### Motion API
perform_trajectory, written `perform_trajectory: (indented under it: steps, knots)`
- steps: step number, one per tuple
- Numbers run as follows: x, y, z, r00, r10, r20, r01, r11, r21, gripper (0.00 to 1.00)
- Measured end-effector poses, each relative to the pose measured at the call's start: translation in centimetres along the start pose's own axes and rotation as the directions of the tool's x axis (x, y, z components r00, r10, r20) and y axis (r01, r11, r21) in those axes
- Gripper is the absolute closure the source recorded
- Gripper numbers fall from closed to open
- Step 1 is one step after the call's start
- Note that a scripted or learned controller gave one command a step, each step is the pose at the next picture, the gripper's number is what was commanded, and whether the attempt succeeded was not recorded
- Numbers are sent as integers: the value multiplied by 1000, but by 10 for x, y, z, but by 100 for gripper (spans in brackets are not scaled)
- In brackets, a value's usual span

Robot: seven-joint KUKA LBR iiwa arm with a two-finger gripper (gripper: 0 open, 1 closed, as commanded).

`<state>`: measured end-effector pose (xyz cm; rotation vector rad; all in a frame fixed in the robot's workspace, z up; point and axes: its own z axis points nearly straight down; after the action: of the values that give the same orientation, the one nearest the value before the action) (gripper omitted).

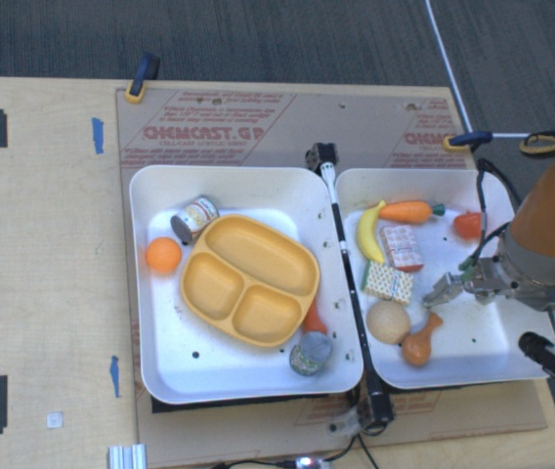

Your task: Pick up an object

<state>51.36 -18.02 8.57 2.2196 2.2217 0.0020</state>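
The right bin [483, 355] holds a banana [368, 233], a carrot [406, 211], a small red fruit [468, 225], a red and white packet [402, 247], a checked cracker [388, 281], a beige round potato [388, 322] and an orange gourd-shaped toy [419, 345]. My gripper [444, 291] hangs low over the middle of this bin. It is just right of the cracker and above the gourd toy. The grey arm with its orange band [551, 213] comes in from the right. I see nothing held.
The left bin [146, 291] holds a yellow divided plate [248, 279], an orange ball [162, 255], a tipped can [194, 216], a second can [309, 353] and a red item [315, 318]. A ridge [341, 252] divides the bins. Cables [492, 179] cross the right bin's far corner.
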Motion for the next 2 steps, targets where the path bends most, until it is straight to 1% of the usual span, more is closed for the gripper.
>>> perform_trajectory:
  steps: [1, 2]
  knots:
    - [55, -30, -4, 1000, 8, 15, -8, 1000, -16, 0]
    - [60, -30, -12, 1000, 4, 7, -4, 1000, -13, 100]
